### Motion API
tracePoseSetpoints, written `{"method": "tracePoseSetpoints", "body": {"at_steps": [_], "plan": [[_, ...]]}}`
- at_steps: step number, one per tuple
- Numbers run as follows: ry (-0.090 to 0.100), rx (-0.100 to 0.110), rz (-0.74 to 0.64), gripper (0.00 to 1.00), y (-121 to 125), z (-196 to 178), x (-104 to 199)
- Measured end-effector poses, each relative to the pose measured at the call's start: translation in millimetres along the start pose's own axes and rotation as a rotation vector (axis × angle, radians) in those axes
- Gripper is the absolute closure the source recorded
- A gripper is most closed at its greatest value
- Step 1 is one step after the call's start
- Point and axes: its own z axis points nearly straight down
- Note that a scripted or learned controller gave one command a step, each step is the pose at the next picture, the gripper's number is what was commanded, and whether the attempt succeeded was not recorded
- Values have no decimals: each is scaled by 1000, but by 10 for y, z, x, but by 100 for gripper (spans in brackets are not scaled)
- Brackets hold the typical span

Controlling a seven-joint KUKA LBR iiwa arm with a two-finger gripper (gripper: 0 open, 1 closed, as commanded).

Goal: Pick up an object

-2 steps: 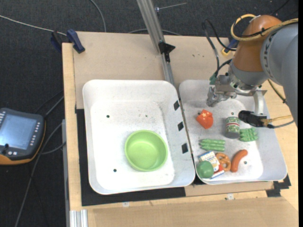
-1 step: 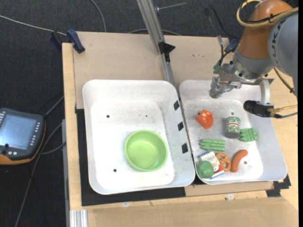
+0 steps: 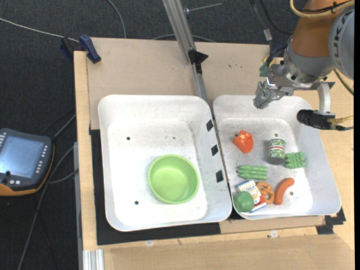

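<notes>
Your claw [image 3: 264,97] hangs over the right white bin's [image 3: 320,151] far rim, can't tell its state, so I'd go for the small red plastic pepper [image 3: 243,142] mid-bin: looks light, stiff, slick, pinch its body.

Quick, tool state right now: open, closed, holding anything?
Tool: cannot be told from this view; it hangs over the right bin's far rim, with nothing visibly held.
</notes>
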Motion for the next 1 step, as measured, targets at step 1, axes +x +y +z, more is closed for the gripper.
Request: {"method": "tracePoseSetpoints", "body": {"at_steps": [1], "plan": [[0, -1, 0, 100, 11, -532, 0]]}}
